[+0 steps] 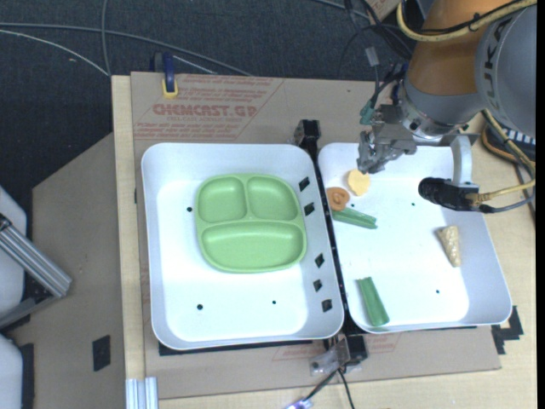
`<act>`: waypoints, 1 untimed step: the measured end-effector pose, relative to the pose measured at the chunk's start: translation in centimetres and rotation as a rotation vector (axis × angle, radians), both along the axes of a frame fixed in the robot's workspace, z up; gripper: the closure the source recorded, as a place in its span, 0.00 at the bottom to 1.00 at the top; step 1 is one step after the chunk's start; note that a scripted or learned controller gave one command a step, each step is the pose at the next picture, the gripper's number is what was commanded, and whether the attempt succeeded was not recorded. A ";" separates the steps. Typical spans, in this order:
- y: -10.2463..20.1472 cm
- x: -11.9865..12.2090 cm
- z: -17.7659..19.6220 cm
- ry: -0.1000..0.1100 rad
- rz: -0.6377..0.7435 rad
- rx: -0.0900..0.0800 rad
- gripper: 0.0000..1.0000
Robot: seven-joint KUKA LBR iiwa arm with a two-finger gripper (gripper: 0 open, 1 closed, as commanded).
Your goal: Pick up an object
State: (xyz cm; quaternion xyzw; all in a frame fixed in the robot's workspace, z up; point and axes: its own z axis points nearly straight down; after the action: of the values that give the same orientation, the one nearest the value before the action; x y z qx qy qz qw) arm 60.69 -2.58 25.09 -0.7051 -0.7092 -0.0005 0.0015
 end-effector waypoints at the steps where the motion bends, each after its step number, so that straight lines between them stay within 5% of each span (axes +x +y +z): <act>1: 5.7 -0.4 0.4 -0.001 -0.001 -0.001 1.00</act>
State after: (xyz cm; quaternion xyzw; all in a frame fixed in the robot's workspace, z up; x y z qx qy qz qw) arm 60.31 3.17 25.51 -0.7052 -0.7090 -0.0006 0.0007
